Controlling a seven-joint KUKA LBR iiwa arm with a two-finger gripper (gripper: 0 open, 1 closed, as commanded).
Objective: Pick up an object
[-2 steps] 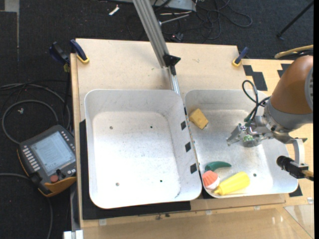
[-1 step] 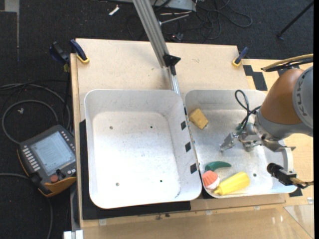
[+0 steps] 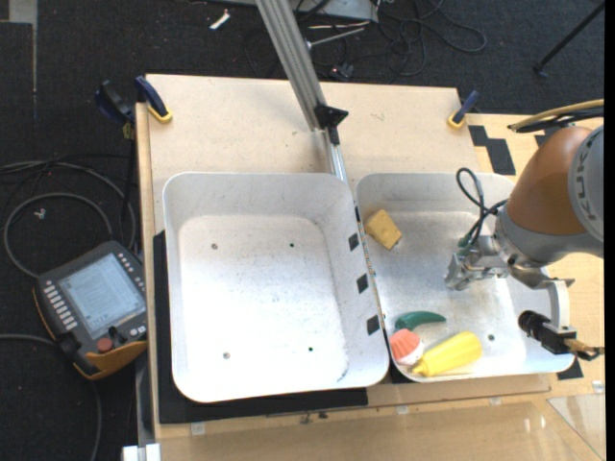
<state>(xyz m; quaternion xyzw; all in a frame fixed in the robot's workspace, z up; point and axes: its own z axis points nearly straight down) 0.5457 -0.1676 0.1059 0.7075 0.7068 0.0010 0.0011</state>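
Note:
The right bin point(image 3: 423, 200) holds a tan sponge-like block point(image 3: 382, 229) near its far left. A yellow object point(image 3: 448, 353), a dark green object point(image 3: 419, 320) and a small red-and-white object point(image 3: 405, 345) lie close together at its near edge. My gripper point(image 3: 468, 270) hangs over the middle-right of this bin, above the bin floor. It stands to the right of the tan block and beyond the yellow object. Nothing shows between its fingers.
The left bin point(image 3: 192, 195) lies beside the right one. A slanted metal rail point(image 3: 293, 51) runs from the top of the view down to the bins' shared edge. Orange-tipped clamps point(image 3: 154, 99) sit at the bench's far corners. A teach pendant point(image 3: 91, 301) lies on the floor at left.

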